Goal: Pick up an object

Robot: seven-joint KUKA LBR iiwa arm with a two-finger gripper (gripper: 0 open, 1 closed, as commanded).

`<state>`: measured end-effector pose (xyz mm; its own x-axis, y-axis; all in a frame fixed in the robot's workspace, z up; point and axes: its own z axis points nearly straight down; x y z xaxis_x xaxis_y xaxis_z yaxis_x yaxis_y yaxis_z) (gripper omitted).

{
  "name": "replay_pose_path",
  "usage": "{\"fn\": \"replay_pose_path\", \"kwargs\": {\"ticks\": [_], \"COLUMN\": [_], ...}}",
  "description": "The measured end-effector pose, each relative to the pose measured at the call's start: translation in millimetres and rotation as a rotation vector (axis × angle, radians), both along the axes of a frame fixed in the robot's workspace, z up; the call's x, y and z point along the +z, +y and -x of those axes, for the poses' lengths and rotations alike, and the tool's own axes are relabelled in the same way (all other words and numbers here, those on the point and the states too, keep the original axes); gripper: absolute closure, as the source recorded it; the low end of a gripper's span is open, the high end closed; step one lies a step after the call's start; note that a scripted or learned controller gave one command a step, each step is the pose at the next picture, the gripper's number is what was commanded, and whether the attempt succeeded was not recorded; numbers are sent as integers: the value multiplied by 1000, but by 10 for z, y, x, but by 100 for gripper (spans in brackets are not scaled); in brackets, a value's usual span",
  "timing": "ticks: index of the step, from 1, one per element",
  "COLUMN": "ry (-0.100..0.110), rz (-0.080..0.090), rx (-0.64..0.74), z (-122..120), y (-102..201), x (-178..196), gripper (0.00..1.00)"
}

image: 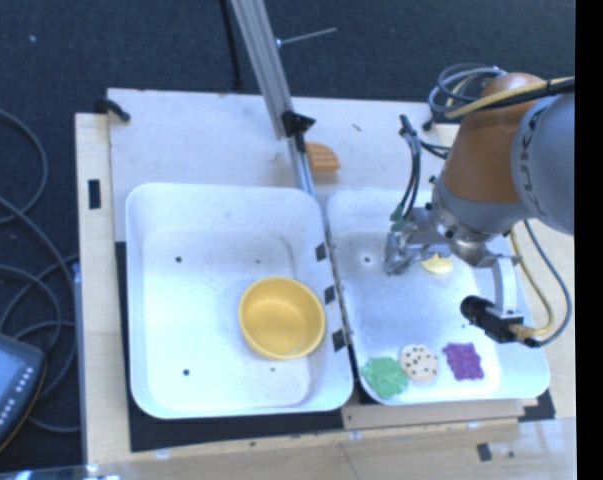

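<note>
My gripper (pixel 399 258) hangs low over the upper middle of the right bin (pixel 371 313), under the grey and orange arm (pixel 491 168). A small pale yellow object (pixel 438 263) lies just to its right, partly hidden by the wrist. Along the right bin's front edge lie a green piece (pixel 384 376), a round speckled cookie (pixel 418 363) and a purple piece (pixel 464 360). A yellow bowl (pixel 281 317) sits upright in the left bin (pixel 171 298), toward its right side.
An orange object (pixel 323 160) rests on the bench behind the bins, beside a slanted metal pole (pixel 271 73). Black and yellow cables (pixel 501 318) loop from the arm over the right bin's right side.
</note>
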<state>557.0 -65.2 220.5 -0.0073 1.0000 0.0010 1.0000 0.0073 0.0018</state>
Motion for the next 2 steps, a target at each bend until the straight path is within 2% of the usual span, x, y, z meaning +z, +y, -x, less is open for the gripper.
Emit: {"fn": "replay_pose_path", "kwargs": {"ticks": [1, 2], "ry": [-1, -1], "rz": [-1, -1], "rx": [1, 1], "z": [-288, -678], "y": [537, 1014], "x": [87, 69], "gripper": [100, 100]}}
